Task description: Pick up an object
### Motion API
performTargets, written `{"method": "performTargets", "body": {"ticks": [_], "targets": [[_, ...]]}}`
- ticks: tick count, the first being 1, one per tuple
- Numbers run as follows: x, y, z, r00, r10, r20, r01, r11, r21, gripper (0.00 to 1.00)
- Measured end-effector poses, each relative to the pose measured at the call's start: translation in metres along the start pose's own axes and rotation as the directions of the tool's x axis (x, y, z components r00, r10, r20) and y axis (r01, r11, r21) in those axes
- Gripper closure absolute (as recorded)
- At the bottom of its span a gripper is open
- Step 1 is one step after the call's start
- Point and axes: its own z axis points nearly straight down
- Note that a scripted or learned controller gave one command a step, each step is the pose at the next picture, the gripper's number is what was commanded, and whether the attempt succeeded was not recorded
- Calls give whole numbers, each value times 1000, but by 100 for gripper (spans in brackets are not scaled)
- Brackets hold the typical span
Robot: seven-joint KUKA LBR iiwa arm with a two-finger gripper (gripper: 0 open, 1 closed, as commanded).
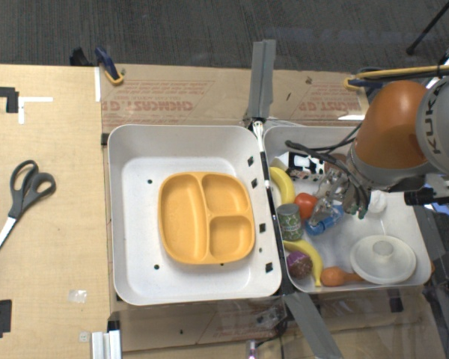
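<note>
Two white bins sit side by side on the table; the left bin holds a yellow divided plate. Over the right bin, the jaws reach down among a tomato, banana, and blue object; whether they are spread or pinching, I cannot tell.

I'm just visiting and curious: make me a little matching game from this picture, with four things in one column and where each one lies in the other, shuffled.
Things:
1. divided plate
2. scissors
3. white lid
4. carrot

Places:
A. on the wooden bench, left of both bins
B. front edge of the right bin, left of the lid
C. middle of the left bin
D. front right corner of the right bin

Pairs: 1-C, 2-A, 3-D, 4-B
</note>
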Motion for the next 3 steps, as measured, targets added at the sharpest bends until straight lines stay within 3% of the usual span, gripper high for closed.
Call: {"method": "performTargets", "body": {"ticks": [1,2,3], "targets": [[-24,-12,-180,980,-201,-5,201,980,-1,100],[25,-11,-65,937,-350,-7,350,937,-3,100],[44,-29,9,886,-463,-1,463,886,-2,100]]}}
